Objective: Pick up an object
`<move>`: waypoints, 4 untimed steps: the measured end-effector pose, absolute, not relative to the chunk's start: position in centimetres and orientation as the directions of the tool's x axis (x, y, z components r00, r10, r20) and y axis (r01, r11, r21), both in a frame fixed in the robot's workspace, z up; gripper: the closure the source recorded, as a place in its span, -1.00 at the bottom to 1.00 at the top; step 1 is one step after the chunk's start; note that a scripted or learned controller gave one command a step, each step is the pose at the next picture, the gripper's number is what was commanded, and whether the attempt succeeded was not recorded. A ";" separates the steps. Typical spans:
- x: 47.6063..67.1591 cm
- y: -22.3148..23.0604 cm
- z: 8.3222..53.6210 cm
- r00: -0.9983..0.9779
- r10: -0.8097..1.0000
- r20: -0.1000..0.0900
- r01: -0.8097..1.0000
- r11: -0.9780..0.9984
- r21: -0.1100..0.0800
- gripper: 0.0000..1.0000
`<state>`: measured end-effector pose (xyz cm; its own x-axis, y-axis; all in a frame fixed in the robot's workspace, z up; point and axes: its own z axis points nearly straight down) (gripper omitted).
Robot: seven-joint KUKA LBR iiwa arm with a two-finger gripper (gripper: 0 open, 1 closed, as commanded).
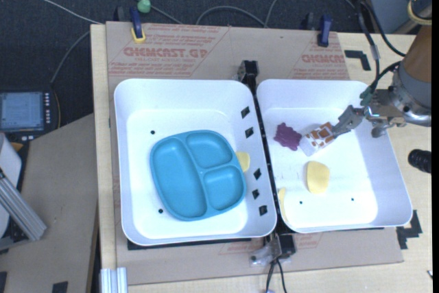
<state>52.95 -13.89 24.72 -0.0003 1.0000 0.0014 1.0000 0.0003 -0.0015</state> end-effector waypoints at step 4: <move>53.6 -13.2 9.9 0.000 1.000 0.002 1.000 0.000 0.000 1.00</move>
